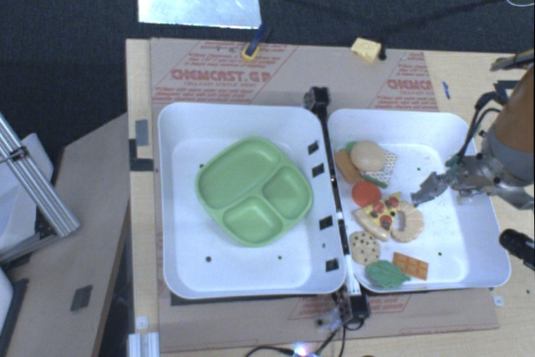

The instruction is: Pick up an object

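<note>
Where toy food (380,217) clusters, pincer (425,190) just right

Red "CHEMCAST GP" lettering repeats across the brown protective sheet (219,73) beneath the bins.

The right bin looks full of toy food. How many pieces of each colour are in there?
Counting the pieces in the right bin:
Red: 1, the tomato
Green: 1, the leaf
Orange-brown: 2, the hot dog and the cracker
Tan or beige: 2, the burger bun and the cookie
Mixed yellow and red: 1, the pizza slice
Total: 7
</note>
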